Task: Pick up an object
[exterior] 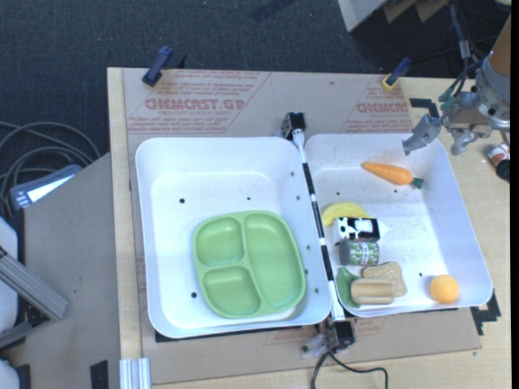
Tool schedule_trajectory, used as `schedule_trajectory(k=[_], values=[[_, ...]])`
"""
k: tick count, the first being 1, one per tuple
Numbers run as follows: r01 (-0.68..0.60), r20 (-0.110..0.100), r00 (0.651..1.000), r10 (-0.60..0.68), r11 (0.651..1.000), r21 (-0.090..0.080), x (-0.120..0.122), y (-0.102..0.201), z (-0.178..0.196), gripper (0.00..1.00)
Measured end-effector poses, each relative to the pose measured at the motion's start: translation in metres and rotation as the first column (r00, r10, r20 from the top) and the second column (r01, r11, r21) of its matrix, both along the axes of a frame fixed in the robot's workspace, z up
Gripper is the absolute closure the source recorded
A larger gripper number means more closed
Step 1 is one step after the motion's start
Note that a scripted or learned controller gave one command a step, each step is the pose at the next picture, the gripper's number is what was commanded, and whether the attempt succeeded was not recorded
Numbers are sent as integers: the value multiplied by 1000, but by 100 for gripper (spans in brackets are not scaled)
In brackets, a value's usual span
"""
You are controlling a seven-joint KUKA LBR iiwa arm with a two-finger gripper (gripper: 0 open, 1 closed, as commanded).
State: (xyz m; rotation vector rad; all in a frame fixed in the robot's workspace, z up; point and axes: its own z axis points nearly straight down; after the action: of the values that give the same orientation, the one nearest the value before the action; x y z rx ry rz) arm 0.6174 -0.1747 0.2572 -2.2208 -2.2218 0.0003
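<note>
My gripper [442,138] hangs over the far right corner of the right bin [466,217]. Its two fingers are spread apart and open, with nothing between them. An orange carrot [388,173] lies just below and left of it, apart from the fingers. Along the bin's left side sit a yellow banana [344,211], a black-and-white carton [358,228] and a small green can [359,254]. A toast slice [389,275] and a hot dog bun [371,292] lie at the near left. An orange ball [443,288] rests at the near right.
The left bin [162,177] holds a green divided plate [247,262]. A black divider clip [294,123] sits where the bins meet at the back. Blue clamps [157,66] [396,72] hold the cardboard base. The middle of the right bin floor is bare.
</note>
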Motion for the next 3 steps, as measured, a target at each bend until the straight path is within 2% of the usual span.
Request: schedule_trajectory(k=[1,2,3], values=[[0,-2,1000,0,1000,1,16,7,-164,0],[3,-12,1000,-3,1000,-1,47,42,-173,0],[2,-11,1000,-2,1000,1,47,15,-174,0]])
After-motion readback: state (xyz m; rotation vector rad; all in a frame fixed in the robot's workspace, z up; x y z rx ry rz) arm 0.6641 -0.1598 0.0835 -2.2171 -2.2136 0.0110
